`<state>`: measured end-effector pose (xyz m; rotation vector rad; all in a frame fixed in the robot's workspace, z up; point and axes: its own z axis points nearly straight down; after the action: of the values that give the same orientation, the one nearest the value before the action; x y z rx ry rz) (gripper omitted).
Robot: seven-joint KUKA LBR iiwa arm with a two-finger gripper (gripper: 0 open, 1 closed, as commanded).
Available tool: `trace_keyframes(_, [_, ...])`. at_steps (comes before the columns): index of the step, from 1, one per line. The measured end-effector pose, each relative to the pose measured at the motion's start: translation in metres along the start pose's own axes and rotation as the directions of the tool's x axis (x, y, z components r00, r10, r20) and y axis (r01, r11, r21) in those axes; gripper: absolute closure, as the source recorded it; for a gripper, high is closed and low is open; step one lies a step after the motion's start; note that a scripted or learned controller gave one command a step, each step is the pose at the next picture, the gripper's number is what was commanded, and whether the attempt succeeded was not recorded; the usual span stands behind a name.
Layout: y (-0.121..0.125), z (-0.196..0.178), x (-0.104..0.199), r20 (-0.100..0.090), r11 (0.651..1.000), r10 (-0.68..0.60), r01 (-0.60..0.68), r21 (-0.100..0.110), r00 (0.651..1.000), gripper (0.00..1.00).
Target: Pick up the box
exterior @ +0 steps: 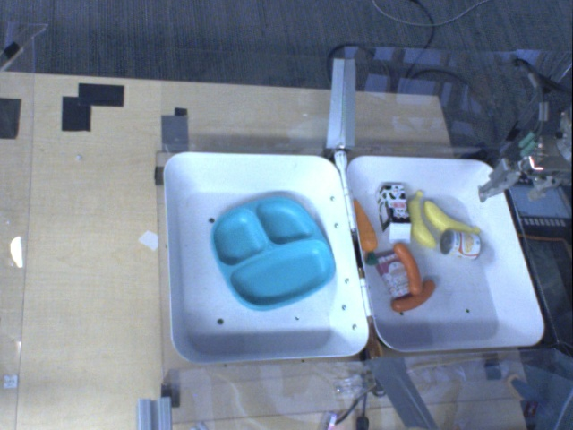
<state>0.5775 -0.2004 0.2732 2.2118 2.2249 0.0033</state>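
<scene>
Box point(392, 203) (small carton, black-and-white print, lettering unreadable) sits in right bin point(501, 316), upper-left part, clear of gripper. Yellow banana point(431, 222) just right of box, nearly touching. Small can point(462, 244) beside banana tip. Orange carrot point(364, 227) lower left of box, along bin's left wall. Below box: red-labelled packet point(393, 274), orange sausage-shaped item point(411, 279) alongside. Left bin point(183, 240) carries blue divided tray point(272, 251). Gripper point(528, 164) at right frame edge, above right bin's upper-right corner; open or closed state cannot be told. Counter point(81, 267) light wood.
</scene>
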Motion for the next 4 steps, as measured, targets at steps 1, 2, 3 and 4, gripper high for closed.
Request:
trace_keyframes(1, [0.003,0.149,0.094,-0.001,0.979,-0.203,0.203,0.000,0.979,0.00])
trace_keyframes(2, [-0.002,0.146,0.071,-0.001,0.973,-0.233,0.233,-0.001,0.973,0.00])
trace_keyframes(3, [-0.090,0.148,0.059,-0.001,0.962,-0.272,0.272,-0.001,0.962,0.00])
trace_keyframes(4, [-0.087,0.137,0.059,0.002,0.962,-0.274,0.274,-0.007,0.962,1.00])
